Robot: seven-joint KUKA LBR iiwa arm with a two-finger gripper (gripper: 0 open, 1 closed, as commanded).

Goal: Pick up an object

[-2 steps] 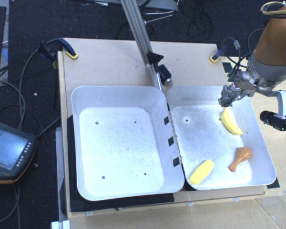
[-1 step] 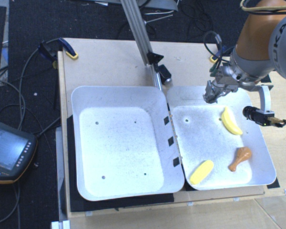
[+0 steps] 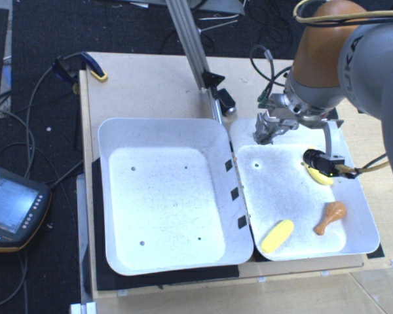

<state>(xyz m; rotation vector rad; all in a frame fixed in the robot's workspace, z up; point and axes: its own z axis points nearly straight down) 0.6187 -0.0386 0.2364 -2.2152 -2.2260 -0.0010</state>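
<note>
Yellow oblong piece (image 3: 276,235) near white bin (image 3: 281,191) front rim, well apart from gripper (image 3: 270,131), its state unclear

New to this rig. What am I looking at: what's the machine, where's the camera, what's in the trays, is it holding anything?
This is one picture from a fixed camera above the bench, looking down at a slant. The grey arm with the orange band is a KUKA robot reaching in from the right. Its gripper hangs over the far left corner of the right bin. I see no object at the gripper. That bin holds a yellow banana-shaped toy, a brown drumstick-shaped toy and a yellow oblong piece. The left bin sits beside it. The job is to pick up one object.
</note>
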